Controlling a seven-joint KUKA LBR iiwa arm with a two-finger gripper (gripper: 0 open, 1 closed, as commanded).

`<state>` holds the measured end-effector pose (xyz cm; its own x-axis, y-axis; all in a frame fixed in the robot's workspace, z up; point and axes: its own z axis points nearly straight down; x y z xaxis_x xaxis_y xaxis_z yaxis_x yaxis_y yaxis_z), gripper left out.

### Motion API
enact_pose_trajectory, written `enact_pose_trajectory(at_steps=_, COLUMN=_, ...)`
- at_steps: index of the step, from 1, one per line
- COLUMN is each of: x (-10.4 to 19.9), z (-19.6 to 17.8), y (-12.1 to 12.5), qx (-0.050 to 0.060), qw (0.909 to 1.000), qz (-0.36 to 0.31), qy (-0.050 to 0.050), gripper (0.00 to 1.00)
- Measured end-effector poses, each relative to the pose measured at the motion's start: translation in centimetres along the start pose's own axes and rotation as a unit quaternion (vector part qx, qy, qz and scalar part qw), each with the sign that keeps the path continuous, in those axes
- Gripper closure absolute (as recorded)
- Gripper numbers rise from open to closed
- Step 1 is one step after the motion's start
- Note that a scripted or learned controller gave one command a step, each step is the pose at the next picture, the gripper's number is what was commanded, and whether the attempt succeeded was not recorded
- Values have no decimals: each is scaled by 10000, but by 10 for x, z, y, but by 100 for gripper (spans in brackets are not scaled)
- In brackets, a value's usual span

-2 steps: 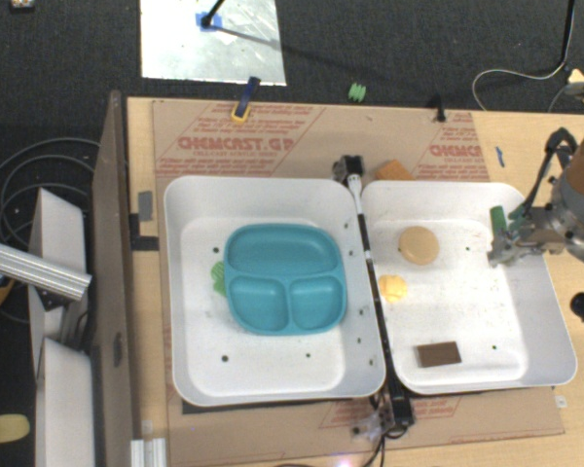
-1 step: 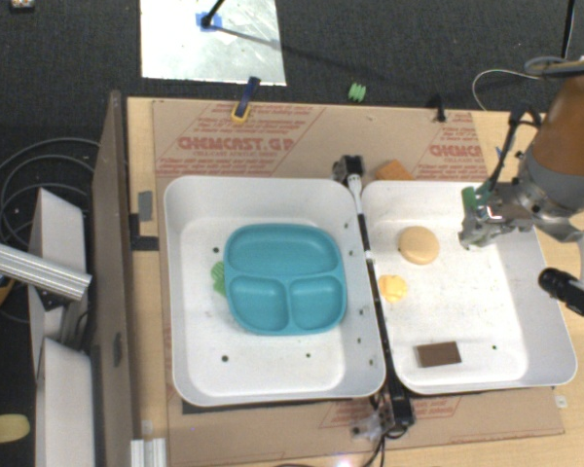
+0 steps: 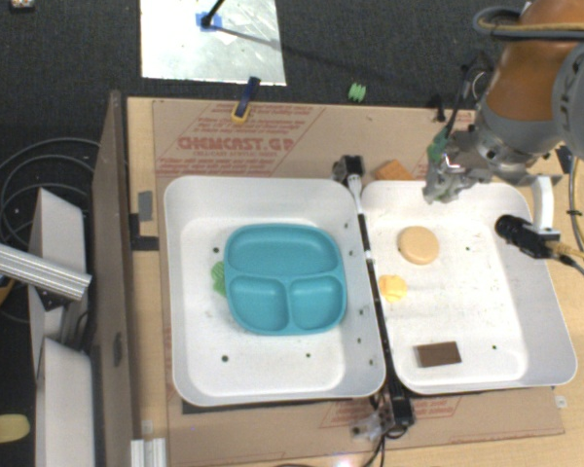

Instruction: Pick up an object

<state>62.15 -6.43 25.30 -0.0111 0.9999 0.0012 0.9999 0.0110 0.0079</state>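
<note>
My gripper [image 3: 444, 189] hangs over the back edge of the right bin [image 3: 526, 358], with nothing visibly held. A round tan disc [image 3: 419, 244] lies in that bin a little in front of and left of the gripper. A small yellow piece [image 3: 392, 287] sits by the bin's left wall. A brown flat block [image 3: 437, 354] rests near the front of the right bin. In the left bin [image 3: 190, 290] a blue divided plate [image 3: 283, 278] covers most of a green thing [image 3: 217, 277] at its left edge.
An orange piece [image 3: 393, 171] lies on the bench just behind the right bin. A black divider [image 3: 368, 251] runs between the bins. Cables and a metal bar crowd the far left.
</note>
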Motion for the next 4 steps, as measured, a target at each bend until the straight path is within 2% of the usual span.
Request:
enact_pose_trajectory(at_steps=1, x=-4, z=1, y=-3, qx=28, qw=10000, qz=33, qy=-9, gripper=0)
enact_pose_trajectory(at_steps=2, x=-25, z=102, y=-47, qx=93, qw=9999, qz=68, qy=-1, gripper=0)
enact_pose_trajectory(at_steps=3, x=-58, z=172, y=35, qx=23, qw=10000, qz=34, qy=-16, gripper=0)
enact_pose_trajectory(at_steps=4, x=-46, z=169, y=35, qx=27, qw=10000, qz=32, qy=-8, gripper=0)
